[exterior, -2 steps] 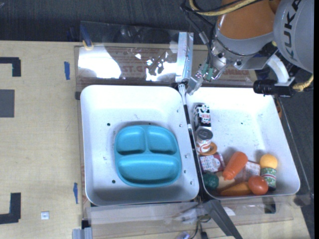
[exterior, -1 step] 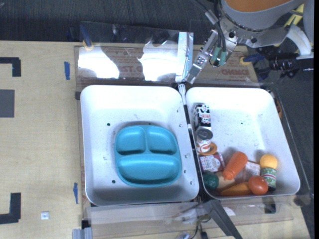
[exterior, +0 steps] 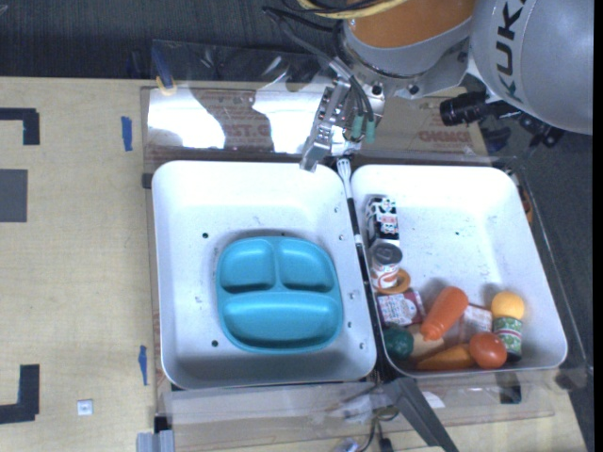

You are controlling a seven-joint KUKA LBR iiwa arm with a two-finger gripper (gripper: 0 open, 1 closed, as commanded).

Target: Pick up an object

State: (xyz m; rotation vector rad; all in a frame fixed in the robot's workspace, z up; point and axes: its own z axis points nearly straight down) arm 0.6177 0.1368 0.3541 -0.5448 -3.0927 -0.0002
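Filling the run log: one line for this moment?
gripper: above bins' far edge, nothing held | blue tray: left bin | toy food pile: right bin, untouched

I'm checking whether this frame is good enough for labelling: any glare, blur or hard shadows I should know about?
Camera view: strong glare on the shiny sheet behind the bins; the gripper looks soft, its fingers hard to make out; the blue tray and the toys, such as the carrot, are sharp; a soft shadow lies around the tray in the left bin; lighting is otherwise even.
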